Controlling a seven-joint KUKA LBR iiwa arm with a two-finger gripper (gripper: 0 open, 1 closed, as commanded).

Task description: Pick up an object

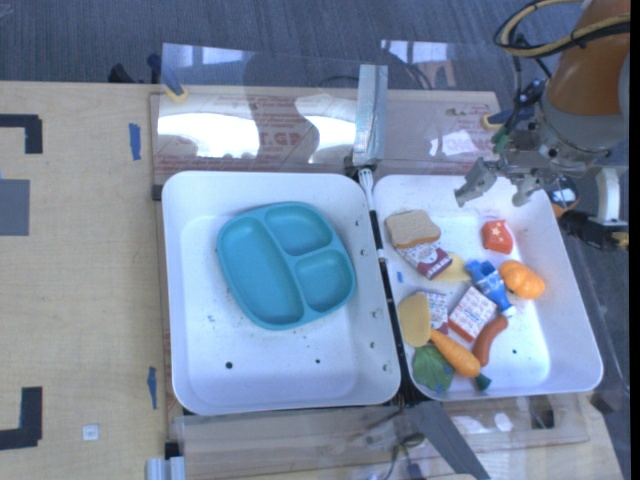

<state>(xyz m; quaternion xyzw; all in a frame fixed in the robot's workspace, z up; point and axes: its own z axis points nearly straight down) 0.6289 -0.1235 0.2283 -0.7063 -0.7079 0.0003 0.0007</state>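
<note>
Gripper (497, 185) over far edge of right bin (572, 298) — jaws spread, nothing btwn them. Red toy (497, 236) just below. Blue divided plate (287, 264) in left bin (190, 268).

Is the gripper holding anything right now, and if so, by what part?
Nothing is held. The gripper hangs open above the far edge of the right bin, with no item between its fingers.

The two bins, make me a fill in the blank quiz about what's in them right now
1. The blue divided plate lies in the ____ bin.
2. The plate has ____ compartments.
3. The toy carrot lies in the ____ bin.
4. The gripper hangs above the right bin's ____ edge.

Missing words: left; three; right; far
</note>
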